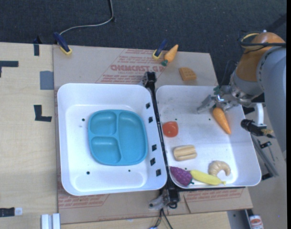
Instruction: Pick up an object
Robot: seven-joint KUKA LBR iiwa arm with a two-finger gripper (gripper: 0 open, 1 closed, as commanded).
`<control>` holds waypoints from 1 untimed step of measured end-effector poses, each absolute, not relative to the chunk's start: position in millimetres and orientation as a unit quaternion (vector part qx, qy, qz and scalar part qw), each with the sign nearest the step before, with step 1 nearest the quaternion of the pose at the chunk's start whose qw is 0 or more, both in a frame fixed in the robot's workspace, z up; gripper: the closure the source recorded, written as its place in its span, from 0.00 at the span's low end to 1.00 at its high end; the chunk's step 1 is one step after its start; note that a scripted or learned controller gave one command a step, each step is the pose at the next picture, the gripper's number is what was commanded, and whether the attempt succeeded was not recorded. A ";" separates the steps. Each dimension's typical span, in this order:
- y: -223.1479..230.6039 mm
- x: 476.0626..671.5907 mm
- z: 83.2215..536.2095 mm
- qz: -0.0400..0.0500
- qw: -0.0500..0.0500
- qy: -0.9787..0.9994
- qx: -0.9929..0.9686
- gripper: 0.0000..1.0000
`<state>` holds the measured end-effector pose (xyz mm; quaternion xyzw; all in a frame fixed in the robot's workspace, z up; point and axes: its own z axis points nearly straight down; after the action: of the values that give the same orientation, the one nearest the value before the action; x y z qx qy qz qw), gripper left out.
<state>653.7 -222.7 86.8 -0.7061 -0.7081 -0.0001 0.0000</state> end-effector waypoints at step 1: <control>-223.8 654.7 97.4 0.001 -0.004 -0.709 -0.706 1.00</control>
<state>654.7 -223.8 97.4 -0.7055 -0.7087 0.0005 -0.0045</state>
